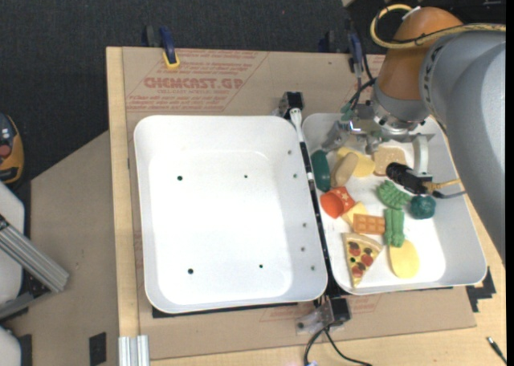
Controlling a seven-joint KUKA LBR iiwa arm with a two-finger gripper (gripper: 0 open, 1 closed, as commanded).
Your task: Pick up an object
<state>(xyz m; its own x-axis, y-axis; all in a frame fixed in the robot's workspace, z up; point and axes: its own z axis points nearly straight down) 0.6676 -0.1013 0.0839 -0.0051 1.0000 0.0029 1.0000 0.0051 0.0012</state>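
The right bin [458,264] holds several toy foods. Among them are a dark green piece [321,170], a beige piece [347,166], a red-orange piece [336,200], an orange waffle [369,224], a pizza slice [361,256], a yellow lemon [404,260] and a green pickle [394,226]. My gripper [365,136] hangs low over the far end of this bin, just above the beige pieces. Its wrist hides whatever lies under it. Nothing visibly hangs from it.
The left bin [161,156] is a plain white tray with small dark dots. Both bins rest on a cardboard sheet [201,75] clamped at the far edge. The grey arm [474,91] covers the right bin's far right corner.
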